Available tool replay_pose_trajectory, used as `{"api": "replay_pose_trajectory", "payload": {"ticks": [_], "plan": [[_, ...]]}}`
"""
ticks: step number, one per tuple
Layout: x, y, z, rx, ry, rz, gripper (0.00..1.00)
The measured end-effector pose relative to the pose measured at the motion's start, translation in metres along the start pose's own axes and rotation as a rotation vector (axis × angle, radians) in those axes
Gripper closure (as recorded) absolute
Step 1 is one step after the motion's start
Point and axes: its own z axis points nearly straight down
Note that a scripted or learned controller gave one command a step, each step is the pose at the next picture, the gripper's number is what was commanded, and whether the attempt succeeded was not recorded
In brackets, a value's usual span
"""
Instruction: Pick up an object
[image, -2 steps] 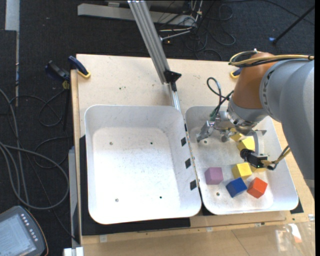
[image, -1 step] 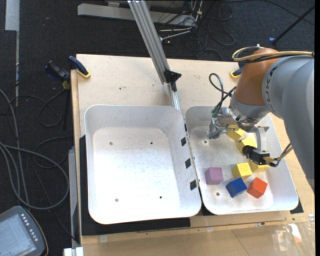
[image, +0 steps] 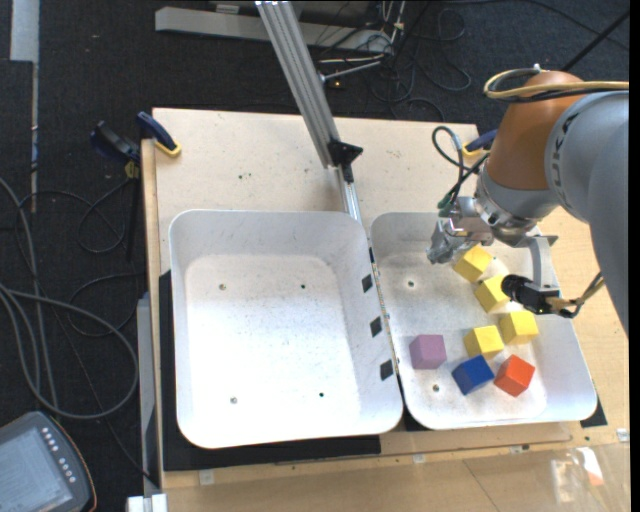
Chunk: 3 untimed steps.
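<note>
My gripper (image: 443, 247) hangs low over the far part of the right bin (image: 560, 405), near its left side. A yellow block (image: 472, 264) lies just to its right, close to it or touching it; I cannot tell which. More yellow blocks sit behind the wrist: one (image: 490, 293) below the first, another (image: 518, 326) further right, and a third (image: 485, 340). Toward the bin's near edge lie a purple block (image: 428, 350), a blue block (image: 472, 374) and an orange-red block (image: 515, 375).
The left bin (image: 190, 300) sits beside the right one, with black clips along the shared wall. A slanted metal rail (image: 305, 85) reaches down to the bins' far edge. Blue-and-yellow clamps (image: 150, 135) lie at the bench's far left corner.
</note>
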Motion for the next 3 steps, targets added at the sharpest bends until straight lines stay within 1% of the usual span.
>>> {"api": "replay_pose_trajectory", "payload": {"ticks": [1,2,3], "plan": [[0.0,0.002,-0.054,-0.003,-0.001,-0.003,1.0],[0.045,0.005,-0.053,0.004,0.002,-0.008,1.0],[0.101,0.017,-0.051,0.003,0.003,-0.009,1.0]]}}
